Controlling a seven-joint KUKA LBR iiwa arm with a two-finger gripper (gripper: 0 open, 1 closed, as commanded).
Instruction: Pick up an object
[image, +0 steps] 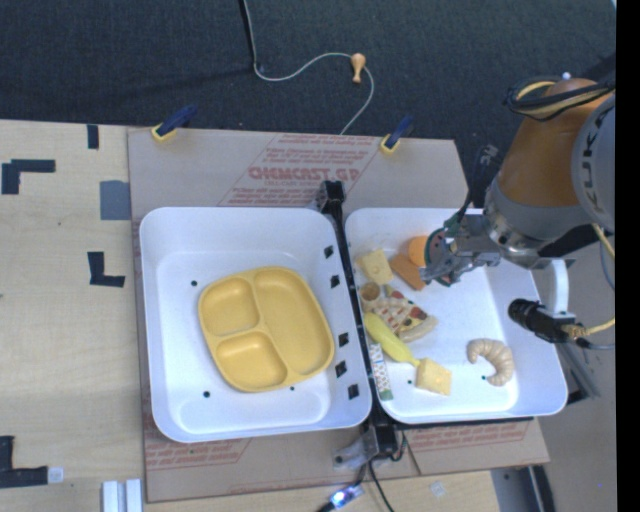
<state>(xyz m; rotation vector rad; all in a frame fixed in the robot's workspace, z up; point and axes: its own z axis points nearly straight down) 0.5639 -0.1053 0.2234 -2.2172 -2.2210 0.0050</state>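
hovering at the right bin's (520, 400) twelve o'clock, the gripper (441, 262), jaw state impossible to tell, sits beside an orange toy piece (408, 262), likely light, rigid, smooth plastic, best pinched across its narrow width, with a croissant (492, 358) toward five o'clock.

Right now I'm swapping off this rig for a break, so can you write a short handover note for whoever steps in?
Gripper: low over the right bin, beside the orange piece near its upper left; grasp unclear.
Right bin: cheese wedges, pizza slice, banana, croissant.
Left bin: yellow divided plate.
Done: nothing visibly lifted.
Left: pick up one object.
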